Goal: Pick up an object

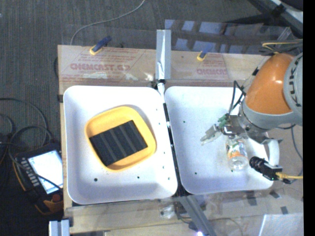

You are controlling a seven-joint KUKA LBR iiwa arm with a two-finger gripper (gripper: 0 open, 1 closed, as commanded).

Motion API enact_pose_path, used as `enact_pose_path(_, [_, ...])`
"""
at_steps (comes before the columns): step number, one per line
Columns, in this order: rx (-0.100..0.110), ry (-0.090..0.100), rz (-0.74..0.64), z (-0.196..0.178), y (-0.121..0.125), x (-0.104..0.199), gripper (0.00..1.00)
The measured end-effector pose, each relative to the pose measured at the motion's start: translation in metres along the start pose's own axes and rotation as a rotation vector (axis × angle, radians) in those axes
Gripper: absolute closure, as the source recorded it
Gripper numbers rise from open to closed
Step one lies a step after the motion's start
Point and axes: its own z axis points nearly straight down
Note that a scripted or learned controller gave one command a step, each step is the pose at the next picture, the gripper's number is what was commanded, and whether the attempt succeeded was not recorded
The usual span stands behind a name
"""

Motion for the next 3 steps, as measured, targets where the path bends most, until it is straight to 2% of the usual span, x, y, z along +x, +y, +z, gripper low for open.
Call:
enact_pose_path(1, [-0.002, 0.0, 0.044, 0.009, -0.004, -0.056, 0.0])
enact_pose_path(2, [-0.003, 0.0, -0.069, 0.021, -0.014, -0.043, 0.0])
enact_pose_path(3, [-0.015, 0.023, 0.028, 0.082, 0.073, -0.047, 0.0])
